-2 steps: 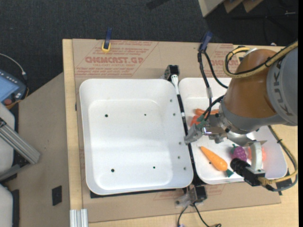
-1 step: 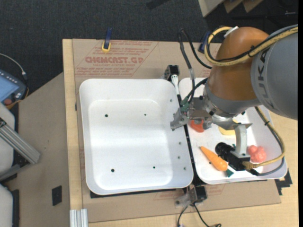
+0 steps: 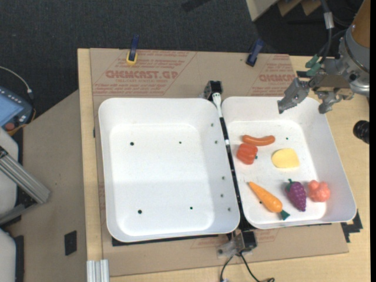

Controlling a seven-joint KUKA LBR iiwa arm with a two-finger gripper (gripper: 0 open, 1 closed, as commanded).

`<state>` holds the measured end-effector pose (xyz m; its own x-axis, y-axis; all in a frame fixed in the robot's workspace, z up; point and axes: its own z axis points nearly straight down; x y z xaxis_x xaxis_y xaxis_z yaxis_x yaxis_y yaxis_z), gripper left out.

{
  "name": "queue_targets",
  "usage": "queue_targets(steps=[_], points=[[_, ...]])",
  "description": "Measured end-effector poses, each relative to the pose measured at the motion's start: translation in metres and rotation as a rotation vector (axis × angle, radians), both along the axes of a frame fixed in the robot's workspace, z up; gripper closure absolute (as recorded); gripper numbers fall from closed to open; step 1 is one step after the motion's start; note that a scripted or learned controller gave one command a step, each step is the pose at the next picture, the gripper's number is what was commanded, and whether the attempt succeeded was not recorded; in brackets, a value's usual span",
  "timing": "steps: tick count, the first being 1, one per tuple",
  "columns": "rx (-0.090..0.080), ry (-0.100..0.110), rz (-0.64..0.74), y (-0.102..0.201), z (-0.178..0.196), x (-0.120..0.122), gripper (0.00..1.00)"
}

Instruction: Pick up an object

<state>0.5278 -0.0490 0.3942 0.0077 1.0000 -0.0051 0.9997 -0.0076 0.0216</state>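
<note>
**Still in approach, nothing picked yet**

Gripper hangs over the far edge of the right bin, fingers spread apart with nothing between them. All candidates lie in that bin: sausage and red pepper toward the divider, yellow lemon-like piece mid-bin, carrot, purple grapes and a pink fruit at the near end.

Judged step: choosing and lining up. Next move calls for travel inward over one item, then a descent with fingers straddling it.

Obstacles: grapes and pink fruit touch, so a clean grasp there looks awkward; sausage and pepper sit just beside each other. The yellow piece stands apart, likely easiest. Left bin and clamps on the worktop are well apart from the work.
</note>
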Motion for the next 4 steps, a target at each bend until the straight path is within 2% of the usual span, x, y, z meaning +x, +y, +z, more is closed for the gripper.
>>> queue_targets(steps=[1,2,3,4], points=[[0.007,0.037,0.014,0.075,-0.153,0.004,0.0],[-0.001,0.009,0.002,-0.026,-0.105,0.102,0.0],[0.002,0.016,0.009,-0.02,-0.097,0.099,1.0],[0.005,0.011,0.014,0.038,-0.026,0.104,1.0]])
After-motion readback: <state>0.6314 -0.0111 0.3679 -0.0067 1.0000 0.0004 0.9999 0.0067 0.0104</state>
